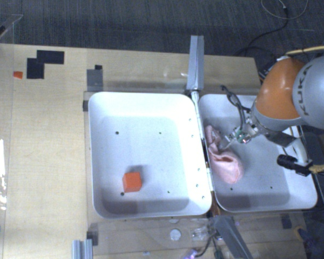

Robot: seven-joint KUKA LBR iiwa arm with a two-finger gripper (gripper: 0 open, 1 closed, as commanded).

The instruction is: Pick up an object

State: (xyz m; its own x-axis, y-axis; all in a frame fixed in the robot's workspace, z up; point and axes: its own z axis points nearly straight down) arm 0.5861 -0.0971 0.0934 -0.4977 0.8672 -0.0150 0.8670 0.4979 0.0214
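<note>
A crumpled pink cloth (225, 163) lies in the right bin (270, 196), against the wall it shares with the left bin. An orange cube (132, 182) rests on the floor of the left bin (146, 115), toward its front left. My gripper (231, 138) reaches in from the right and sits low over the upper end of the pink cloth, at or just touching its folds. The orange-banded wrist (278, 96) looms above the right bin's back right corner and hides that part of it.
A metal divider post (196, 63) rises behind the seam between the bins. Black cables (235, 102) trail from the wrist across the right bin's back. Black and orange markers (40, 63) sit on the wooden bench at far left.
</note>
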